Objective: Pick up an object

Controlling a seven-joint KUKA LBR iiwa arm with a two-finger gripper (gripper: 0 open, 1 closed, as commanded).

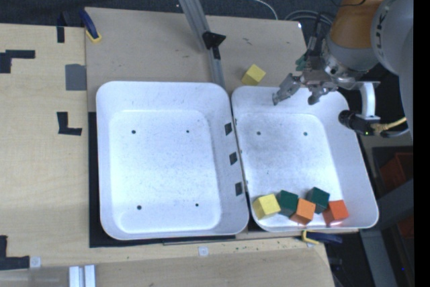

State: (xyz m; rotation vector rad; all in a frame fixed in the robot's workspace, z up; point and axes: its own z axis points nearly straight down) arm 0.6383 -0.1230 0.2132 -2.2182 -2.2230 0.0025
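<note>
- Bench (154, 37) carries two shallow white bins side by side.
- Left bin (107, 144) sits beside the right bin (349, 158).
- Arm (376, 3) hangs over the right bin's far edge, gripper (297, 93) fingers spread apart, holding nothing.
- Five blocks (300, 205), yellow, two green, two orange, crowd the right bin's near edge.
- Lone yellow block (254, 74) lies on the bench just past the right bin's far-left corner.

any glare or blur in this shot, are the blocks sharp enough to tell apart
Camera view: even, soft light, no harsh glare on the white bins; the blocks look slightly soft but their colours separate clearly; the gripper is a little blurred.
</note>
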